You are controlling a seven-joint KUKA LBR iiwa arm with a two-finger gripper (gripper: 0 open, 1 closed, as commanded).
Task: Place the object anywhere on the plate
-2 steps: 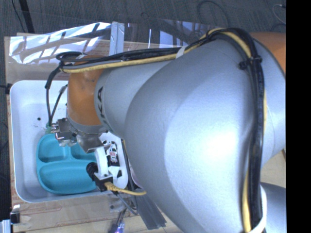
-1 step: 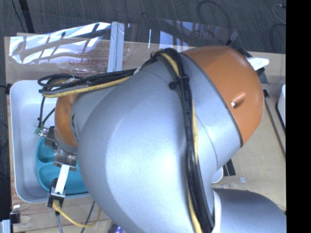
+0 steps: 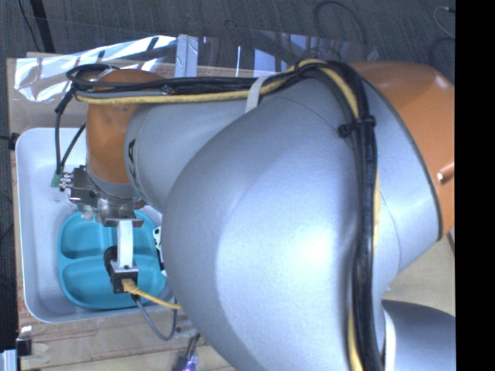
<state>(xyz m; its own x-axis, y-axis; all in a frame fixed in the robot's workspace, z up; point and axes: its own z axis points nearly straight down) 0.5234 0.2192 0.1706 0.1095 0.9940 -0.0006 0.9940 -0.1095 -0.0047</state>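
Camera view, looking down at a slant. We see the grey arm filling the centre and right of the frame, its orange band turned over the left bin, a shallow white tray with rounded corners. We mark the gripper hanging over a blue plate, which lies in the part of that bin lower in the view and is moulded into compartments (a ridge parts at least two wells). Seen from behind its own wrist, the gripper does not reveal how wide it stands, and we cannot tell whether it has hold of anything. At the plate's right rim, tight against the arm's outline, we note a small white-and-black thing. So little of it shows that we cannot tell whether it rests on the plate or beside it in the bin. The bin sits on a pale wooden bench, whose grain shows along the near edge. Behind the bin we see crinkled silvery foil and a clear panel catching the light. Beyond the bench the floor is dark ribbed carpet, with a loop of cable at upper right and a dark stand leg at upper left.
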